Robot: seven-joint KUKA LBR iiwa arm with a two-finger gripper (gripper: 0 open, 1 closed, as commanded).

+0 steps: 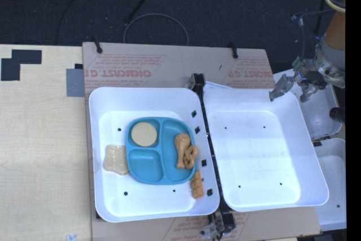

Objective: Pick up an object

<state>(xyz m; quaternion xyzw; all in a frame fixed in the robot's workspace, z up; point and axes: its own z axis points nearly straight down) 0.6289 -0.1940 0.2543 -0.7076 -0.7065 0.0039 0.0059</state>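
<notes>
A blue divided plate (151,167) lies in the left bin (107,103). On it rest a round tan cookie (143,134) and a tan pretzel-like piece (185,150). A pale bread-like piece (115,159) lies against the plate's left side. A small brown piece (196,184) sits by the plate's lower right corner. My gripper (293,89) hangs at the far right, over the upper right corner of the right bin (264,200). Its fingers (278,90) stand apart with nothing between them, far from all the objects.
A cardboard sheet (169,68) lies under both bins. The black divider clips (198,84) run between the bins. A light wooden bench top (39,149) stretches to the left. Cables cross the dark floor behind.
</notes>
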